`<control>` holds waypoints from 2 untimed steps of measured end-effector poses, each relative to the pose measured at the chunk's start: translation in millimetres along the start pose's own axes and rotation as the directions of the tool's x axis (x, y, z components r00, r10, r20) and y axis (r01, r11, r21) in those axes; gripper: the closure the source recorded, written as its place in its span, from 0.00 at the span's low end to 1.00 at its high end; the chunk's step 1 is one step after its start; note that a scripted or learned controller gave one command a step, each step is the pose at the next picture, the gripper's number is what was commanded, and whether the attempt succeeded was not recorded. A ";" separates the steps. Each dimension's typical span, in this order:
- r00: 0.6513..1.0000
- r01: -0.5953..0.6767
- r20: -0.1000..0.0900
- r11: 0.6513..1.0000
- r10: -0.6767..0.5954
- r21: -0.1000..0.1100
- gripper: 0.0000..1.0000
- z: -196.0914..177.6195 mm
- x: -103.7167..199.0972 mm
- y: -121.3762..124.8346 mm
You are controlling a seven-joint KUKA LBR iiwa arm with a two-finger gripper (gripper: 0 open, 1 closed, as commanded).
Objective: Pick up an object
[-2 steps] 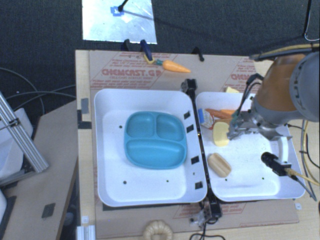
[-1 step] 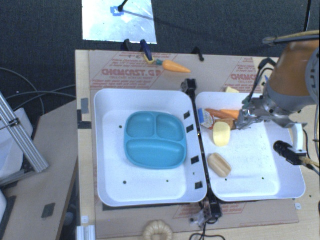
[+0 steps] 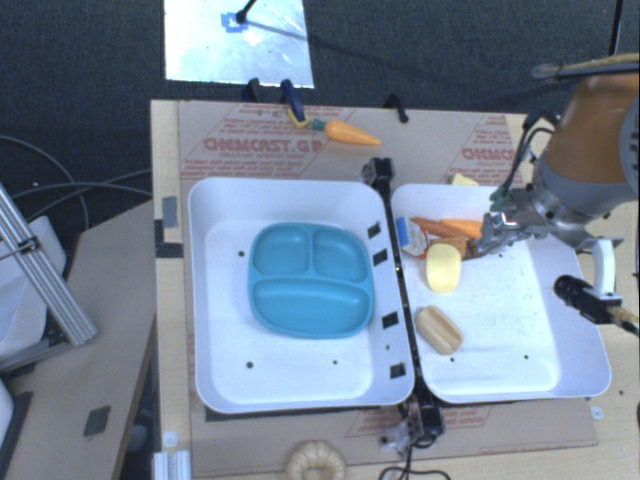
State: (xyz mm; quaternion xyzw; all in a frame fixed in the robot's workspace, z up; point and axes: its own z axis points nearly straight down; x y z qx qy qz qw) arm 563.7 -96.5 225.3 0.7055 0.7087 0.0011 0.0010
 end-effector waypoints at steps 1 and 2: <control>1.000 0.002 0.000 1.000 -0.002 -0.001 1.00 1.5 19.3 27.4; 1.000 0.001 -0.001 1.000 -0.001 0.000 1.00 -2.2 30.3 29.2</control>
